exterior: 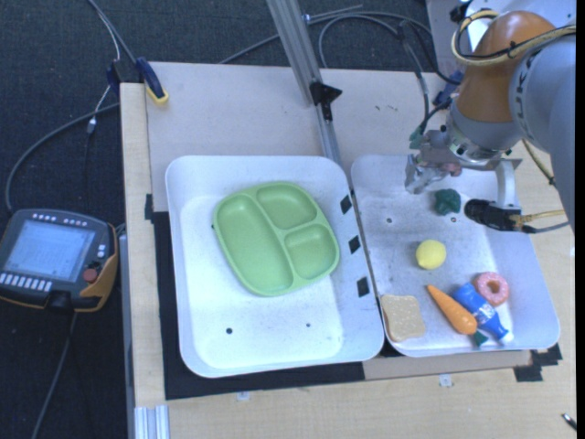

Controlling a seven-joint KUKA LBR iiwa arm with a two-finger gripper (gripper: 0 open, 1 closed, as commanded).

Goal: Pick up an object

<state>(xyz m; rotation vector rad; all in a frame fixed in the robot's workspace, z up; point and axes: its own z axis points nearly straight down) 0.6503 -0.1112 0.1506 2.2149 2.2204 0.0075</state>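
In the right bin (393, 236) lie a dark green lump (446, 201), a yellow ball (431, 254), an orange carrot (451, 309), a blue bottle (482, 315), a pink ring (494, 288) and a tan slice of bread (403, 317). My gripper (422, 177) hangs over the bin's far end, just left of the green lump and apart from it. Nothing shows between its fingers.
The left bin (265, 337) holds a light green divided plate (276, 237). A metal pole (302, 53) rises between the bins at the back. A teach pendant (55, 259) lies left of the bench. Cables run behind the arm.
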